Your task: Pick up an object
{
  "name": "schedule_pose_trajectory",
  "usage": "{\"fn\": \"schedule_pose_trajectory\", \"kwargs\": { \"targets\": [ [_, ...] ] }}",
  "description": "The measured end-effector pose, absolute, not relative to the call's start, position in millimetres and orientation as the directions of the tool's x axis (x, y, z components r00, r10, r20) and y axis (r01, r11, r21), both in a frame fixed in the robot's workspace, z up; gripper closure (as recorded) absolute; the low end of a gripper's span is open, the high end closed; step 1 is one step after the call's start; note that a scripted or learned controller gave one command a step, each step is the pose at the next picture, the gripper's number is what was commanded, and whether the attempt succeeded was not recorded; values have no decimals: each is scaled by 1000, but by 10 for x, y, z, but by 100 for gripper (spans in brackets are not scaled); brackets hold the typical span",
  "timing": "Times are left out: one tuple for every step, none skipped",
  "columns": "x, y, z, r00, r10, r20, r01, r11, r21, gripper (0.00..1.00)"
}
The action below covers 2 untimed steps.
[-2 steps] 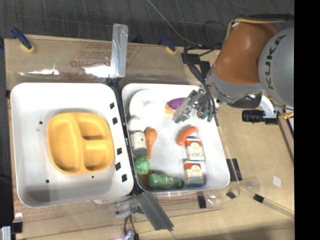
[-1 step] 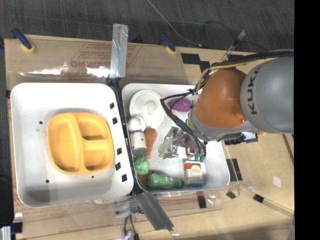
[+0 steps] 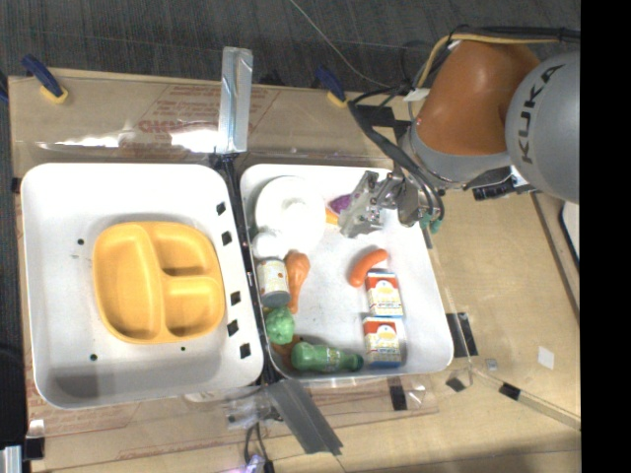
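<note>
The right bin (image 3: 424, 294) holds several objects. A white plate (image 3: 288, 208) lies at its back left, a purple item (image 3: 342, 204) beside it. An orange sausage shape (image 3: 367, 263) lies mid-bin, with two small cartons (image 3: 383, 295) (image 3: 383, 340) in front of it. A carrot (image 3: 296, 267) and a small jar (image 3: 272, 279) lie at the left wall. A green bottle (image 3: 320, 357) and a green round item (image 3: 279, 324) sit at the front. My gripper (image 3: 361, 212) hangs over the bin's back, just right of the purple item, with nothing visibly between its fingers.
The left bin (image 3: 49, 294) holds a yellow divided tray (image 3: 158, 280). A metal strip (image 3: 235, 97) stands at the back between the bins. The arm's orange band (image 3: 463, 97) and grey body reach in from the right over the bench.
</note>
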State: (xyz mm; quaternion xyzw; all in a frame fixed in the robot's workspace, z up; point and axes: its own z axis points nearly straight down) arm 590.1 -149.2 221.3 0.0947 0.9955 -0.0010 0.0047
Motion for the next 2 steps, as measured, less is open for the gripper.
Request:
{"fn": "schedule_pose_trajectory", "kwargs": {
  "targets": [
    [5887, -1488, 2183, -982, 189, -3, 189, 982, -1, 0],
    [5752, -1609, 915, -999, 33, -1, 33, 999, 0, 0]
  ]
}}
